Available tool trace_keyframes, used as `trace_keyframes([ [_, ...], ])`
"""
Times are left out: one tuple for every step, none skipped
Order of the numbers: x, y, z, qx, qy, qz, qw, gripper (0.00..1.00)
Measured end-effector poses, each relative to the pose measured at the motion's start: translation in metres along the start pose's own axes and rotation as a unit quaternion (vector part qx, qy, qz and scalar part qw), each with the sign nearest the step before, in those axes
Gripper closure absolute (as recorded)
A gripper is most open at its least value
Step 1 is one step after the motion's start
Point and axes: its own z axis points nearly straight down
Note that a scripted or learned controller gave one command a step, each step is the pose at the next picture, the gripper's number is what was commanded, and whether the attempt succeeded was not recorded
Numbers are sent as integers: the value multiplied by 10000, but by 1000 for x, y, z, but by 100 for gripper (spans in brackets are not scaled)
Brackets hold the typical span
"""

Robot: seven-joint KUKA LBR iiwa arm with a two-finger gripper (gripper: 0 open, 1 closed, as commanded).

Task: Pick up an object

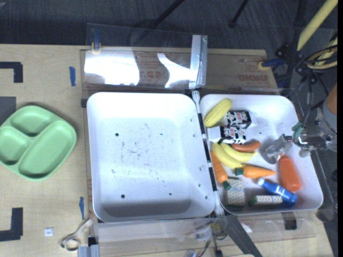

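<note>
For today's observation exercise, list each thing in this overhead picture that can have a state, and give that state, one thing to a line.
left bin: nothing inside but marks on its floor
right bin: holds a pile of toy items
corn cob: lying tilted at the bin's upper left
banana: lying flat amid the pile
blue bottle: on its side
gripper: low over the pile
green divided plate: upright on the bench
</note>
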Motion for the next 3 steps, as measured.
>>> trace_keyframes([
  [-14, -4, 152, -19, 41, 139, 9999, 0],
  [-16, -4, 141, -43, 16, 152, 9999, 100],
  [30, 63, 34, 4, -5, 927, 9957, 100],
])
